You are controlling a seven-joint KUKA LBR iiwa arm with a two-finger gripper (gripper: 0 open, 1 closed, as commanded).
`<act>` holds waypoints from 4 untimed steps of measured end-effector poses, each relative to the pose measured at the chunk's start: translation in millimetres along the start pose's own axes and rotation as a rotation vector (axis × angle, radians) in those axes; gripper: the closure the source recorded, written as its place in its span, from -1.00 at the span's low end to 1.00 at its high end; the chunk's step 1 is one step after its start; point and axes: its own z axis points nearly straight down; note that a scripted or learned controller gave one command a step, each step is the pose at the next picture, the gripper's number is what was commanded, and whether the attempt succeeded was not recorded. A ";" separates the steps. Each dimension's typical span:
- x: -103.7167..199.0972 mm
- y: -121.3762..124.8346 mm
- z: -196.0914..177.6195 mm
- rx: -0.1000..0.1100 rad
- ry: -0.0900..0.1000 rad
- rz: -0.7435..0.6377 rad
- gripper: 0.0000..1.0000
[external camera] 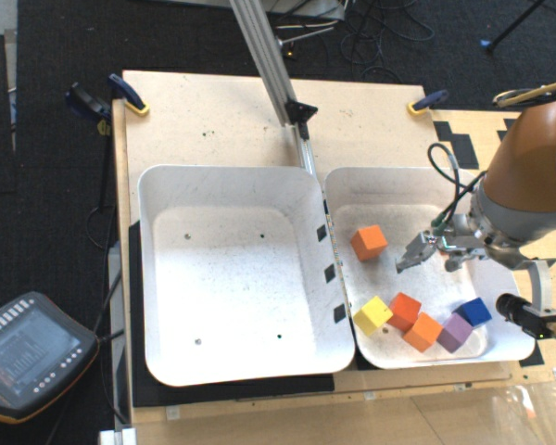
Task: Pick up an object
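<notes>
Gripper [413, 258] over the right bin [389, 185], jaws apart with nothing between them.

An orange block [370, 241] lies alone just left of the fingertips, apart from them. Along the bin's near edge sits a cluster: yellow block [372, 314], red block [405, 309], a second orange block [423, 331], purple block [455, 331] and blue block [473, 311], several touching. The left bin [227, 188] lies beside it, and a pendant [28, 352] rests off the bench at lower left.

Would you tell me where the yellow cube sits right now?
The yellow cube lies in the right bin, near its front left corner, touching the red-orange cube.
</notes>
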 end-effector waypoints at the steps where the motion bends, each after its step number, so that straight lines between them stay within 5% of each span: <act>1: -0.1 0.9 -2.2 -0.004 -0.001 0.002 -1.00; 3: -0.5 -9.5 100.9 -0.004 -0.002 0.002 -1.00; 4: -0.3 -8.2 88.8 -0.007 -0.001 0.002 1.00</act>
